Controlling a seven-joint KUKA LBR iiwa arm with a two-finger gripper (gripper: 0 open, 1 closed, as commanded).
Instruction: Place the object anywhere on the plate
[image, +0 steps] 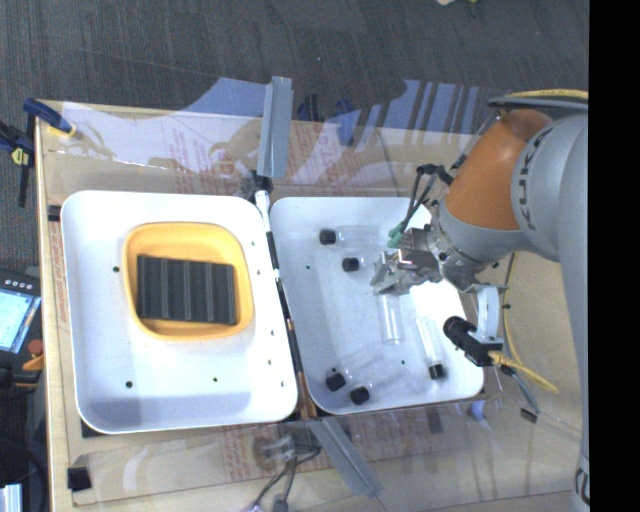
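A yellow plate (185, 243) with a dark ribbed centre lies in the left bin (90, 380). Several clear tubes with black caps lie scattered in the right bin (310, 310). One clear tube (388, 322) lies just below my gripper (392, 273), which hangs low over the middle right of that bin. Another tube (430, 350) lies to the right, its black cap toward the front. The view from above does not show whether anything is in the gripper.
Loose black-capped pieces sit at the back left (327, 237) (350, 265) and front left (336, 380) (359, 396) of the right bin. A ridge (275, 290) divides the two bins. The arm's orange band (490, 180) overhangs the right bin's back right corner.
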